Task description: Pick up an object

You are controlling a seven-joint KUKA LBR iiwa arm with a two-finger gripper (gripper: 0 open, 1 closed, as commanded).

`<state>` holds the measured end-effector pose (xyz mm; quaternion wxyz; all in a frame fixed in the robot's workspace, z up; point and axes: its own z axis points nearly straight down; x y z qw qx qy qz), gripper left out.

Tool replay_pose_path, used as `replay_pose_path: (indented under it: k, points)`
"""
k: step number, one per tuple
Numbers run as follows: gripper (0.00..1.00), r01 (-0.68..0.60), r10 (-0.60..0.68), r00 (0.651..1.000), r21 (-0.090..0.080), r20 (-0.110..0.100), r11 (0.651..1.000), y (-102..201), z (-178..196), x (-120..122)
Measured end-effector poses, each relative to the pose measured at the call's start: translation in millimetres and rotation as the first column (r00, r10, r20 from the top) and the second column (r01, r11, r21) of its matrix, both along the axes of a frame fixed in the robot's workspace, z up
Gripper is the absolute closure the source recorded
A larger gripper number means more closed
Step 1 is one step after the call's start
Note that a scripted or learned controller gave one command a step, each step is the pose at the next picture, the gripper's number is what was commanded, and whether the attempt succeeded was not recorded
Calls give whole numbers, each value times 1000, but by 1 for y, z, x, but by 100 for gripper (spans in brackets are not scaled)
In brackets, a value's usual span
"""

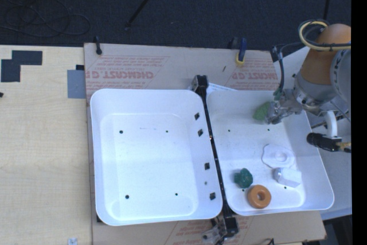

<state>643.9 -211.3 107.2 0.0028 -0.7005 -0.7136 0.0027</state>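
Red print on the cardboard sheet (143, 69) under the bins, upside down from this angle: "CHEMCRZT, G.P" left of centre behind the left bin. Same red lettering again behind the right bin, partly covered, only "G.P" legible. More red print on the cardboard's front edge, too cut off to read.
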Motion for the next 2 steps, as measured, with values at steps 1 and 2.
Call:
replay_pose_path:
  k: [1,2]
  points:
    - [0,-1,1,1000,0,0,1000,0,0,0]
    - [100,-1,1,1000,-1,0,1000,-1,10,0]
